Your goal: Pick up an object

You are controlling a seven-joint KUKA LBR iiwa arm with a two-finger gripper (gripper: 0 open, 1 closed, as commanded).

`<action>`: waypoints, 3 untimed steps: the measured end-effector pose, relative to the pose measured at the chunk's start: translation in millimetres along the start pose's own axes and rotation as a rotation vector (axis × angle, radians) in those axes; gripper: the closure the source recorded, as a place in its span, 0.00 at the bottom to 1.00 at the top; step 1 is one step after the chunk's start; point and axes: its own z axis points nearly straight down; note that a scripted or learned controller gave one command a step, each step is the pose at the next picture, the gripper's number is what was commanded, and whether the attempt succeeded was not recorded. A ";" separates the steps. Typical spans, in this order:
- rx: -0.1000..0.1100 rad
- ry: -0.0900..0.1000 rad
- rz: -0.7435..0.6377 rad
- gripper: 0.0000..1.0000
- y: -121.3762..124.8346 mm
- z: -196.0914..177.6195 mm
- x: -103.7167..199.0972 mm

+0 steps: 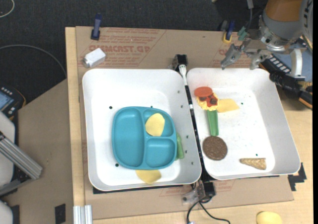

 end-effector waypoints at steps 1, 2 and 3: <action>-0.018 -0.005 0.004 0.00 -86.2 -158.9 -18.7; -0.023 -0.005 0.001 0.00 -160.7 -305.5 -25.4; -0.009 -0.005 -0.001 1.00 -156.9 -306.0 -24.0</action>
